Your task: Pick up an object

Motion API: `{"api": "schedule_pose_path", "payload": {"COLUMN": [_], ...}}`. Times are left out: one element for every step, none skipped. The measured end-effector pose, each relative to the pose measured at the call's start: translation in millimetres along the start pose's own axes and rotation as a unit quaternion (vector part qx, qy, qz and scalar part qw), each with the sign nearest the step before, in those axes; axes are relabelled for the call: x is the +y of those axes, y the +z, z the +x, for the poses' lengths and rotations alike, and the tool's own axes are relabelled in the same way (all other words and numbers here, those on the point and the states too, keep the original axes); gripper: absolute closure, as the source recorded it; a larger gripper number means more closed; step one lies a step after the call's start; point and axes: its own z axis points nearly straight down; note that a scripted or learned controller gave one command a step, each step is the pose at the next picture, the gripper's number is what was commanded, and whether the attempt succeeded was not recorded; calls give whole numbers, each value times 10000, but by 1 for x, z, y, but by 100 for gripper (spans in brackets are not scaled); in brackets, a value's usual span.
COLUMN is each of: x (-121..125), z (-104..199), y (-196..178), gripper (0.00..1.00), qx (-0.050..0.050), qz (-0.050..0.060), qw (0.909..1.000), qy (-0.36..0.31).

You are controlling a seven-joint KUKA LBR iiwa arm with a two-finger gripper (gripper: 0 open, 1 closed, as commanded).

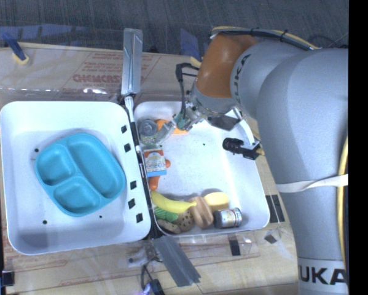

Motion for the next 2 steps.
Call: {"api": "schedule_pose_path", "payload": {"x": [-6,-5], "z": [1,1], "y": [9,1], "gripper": [0,100], "qx": [52,58], "qz": [-22,-17], "qw": [9994,9993], "qy": [-343,-360]}}
